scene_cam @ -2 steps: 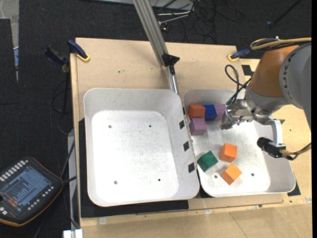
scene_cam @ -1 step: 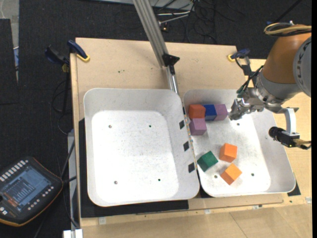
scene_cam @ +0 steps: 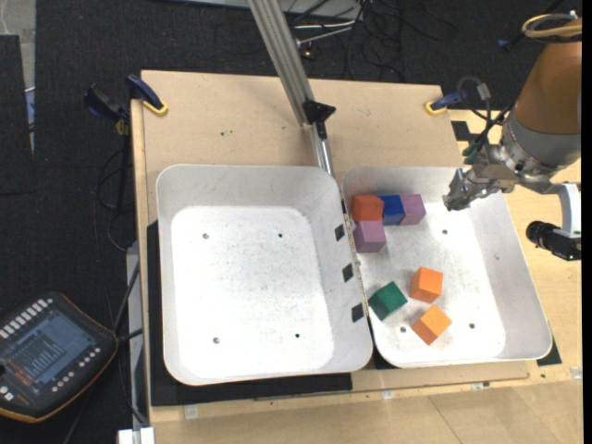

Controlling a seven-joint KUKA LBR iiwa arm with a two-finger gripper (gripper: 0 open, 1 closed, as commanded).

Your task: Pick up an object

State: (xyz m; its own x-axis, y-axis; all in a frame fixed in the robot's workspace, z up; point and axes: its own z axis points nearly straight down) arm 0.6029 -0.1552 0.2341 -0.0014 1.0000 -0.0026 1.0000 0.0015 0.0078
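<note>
Nothing is picked yet; the gripper (scene_cam: 460,198) hangs over the right bin (scene_cam: 518,276) near its far edge, carrying nothing visible; blocks lie below, the purple block (scene_cam: 413,208) nearest; descent and grasp remain.

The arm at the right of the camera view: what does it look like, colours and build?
The rounded grey arm with a broad orange band narrows to a metallic grey wrist. Its small dark two-finger pincer looks blackish-grey. A thin dark cable loops near the wrist. No markings are legible.
</note>
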